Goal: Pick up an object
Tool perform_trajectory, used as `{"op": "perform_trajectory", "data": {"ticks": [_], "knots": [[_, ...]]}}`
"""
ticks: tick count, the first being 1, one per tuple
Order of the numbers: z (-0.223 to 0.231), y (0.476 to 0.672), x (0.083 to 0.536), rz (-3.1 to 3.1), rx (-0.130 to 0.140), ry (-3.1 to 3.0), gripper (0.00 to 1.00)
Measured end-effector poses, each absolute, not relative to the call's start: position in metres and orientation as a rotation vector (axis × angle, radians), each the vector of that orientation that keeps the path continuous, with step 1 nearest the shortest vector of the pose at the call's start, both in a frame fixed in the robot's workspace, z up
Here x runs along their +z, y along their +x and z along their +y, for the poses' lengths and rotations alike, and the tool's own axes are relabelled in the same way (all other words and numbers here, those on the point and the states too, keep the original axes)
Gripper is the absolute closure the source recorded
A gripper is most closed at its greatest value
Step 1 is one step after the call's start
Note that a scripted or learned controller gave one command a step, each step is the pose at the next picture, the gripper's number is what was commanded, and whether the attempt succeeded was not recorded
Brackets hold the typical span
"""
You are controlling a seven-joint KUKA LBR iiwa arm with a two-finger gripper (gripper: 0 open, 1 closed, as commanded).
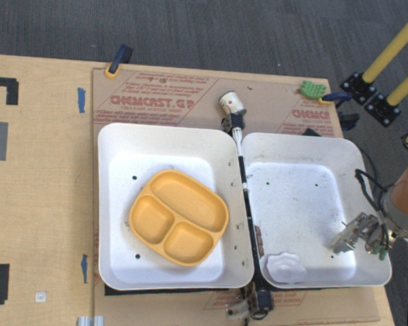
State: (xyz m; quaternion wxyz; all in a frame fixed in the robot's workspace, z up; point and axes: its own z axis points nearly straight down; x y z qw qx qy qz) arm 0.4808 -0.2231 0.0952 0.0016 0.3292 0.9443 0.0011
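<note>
The arm enters at the right edge of the camera view and is largely cut off there; a sliver of its orange band shows, with dark cables looping beside it. The gripper sits low over the right side of the right bin, near its near-right corner; its metal fingers are small and blurred against the white floor, so it cannot be determined whether they are spread or closed, and nothing can be made out between them. A small white object with a scalloped outline lies on the near floor of the right bin, left of the gripper and apart from it; its pale colour blends with the bin, and its exact nature is hard to make out. The left bin holds a yellow divided plate, rounded in outline with three compartments, lying flat and turned at an angle, roughly central in the bin. A black clamp strip runs along the seam where the two bins meet. Both bins rest on a brown cardboard sheet printed with red lettering, fixed at its far edge by a blue-and-yellow clamp and a green clamp.
</note>
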Motion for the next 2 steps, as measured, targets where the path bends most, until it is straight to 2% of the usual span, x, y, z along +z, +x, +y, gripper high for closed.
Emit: {"op": "perform_trajectory", "data": {"ticks": [1,2], "knots": [[-0.223,0.481,0.095,2.964,0.003,1.033,0.0],[-0.223,0.482,0.105,2.958,0.004,1.033,1.0]]}}
